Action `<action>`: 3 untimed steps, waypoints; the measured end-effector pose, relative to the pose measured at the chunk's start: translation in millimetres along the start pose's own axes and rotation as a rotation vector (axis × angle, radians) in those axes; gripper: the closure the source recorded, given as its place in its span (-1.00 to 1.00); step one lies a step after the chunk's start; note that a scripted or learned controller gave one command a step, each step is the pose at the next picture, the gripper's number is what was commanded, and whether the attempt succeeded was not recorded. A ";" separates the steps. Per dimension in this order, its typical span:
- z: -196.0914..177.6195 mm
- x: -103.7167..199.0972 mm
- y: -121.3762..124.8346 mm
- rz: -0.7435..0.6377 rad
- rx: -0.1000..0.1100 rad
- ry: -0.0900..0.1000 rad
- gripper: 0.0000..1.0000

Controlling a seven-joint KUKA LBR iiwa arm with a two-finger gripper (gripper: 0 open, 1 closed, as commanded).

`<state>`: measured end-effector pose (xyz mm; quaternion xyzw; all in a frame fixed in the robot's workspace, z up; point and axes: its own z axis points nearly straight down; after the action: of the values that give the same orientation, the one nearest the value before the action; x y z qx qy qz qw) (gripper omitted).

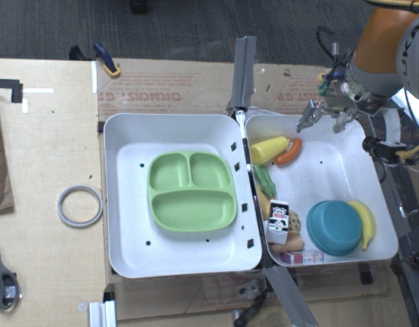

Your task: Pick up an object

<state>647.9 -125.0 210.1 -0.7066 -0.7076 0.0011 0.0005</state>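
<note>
The gripper [325,117] hangs over the far edge of the right bin [332,157], its two metal fingers spread apart with nothing between them. In that bin lie a yellow squash-shaped toy [267,148], an orange sausage shape [288,153], a round blue bowl [335,227], a banana [365,222] and a small carton with a cow-patterned label [278,221]. A glossy green divided plate [193,190] sits in the left bin [120,182].

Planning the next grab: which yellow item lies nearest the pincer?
The yellow corn-shaped piece beside the orange sausage, below the pincer; the banana lies farther, beside the blue bowl.
</note>
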 end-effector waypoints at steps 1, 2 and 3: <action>62.2 23.9 11.1 -0.242 -0.001 0.000 -1.00; 118.9 26.9 -26.9 -0.363 -0.001 0.000 -1.00; 118.5 18.6 -99.4 -0.453 -0.002 0.000 -1.00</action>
<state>548.2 -106.6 91.8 -0.5299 -0.8481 0.0002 0.0000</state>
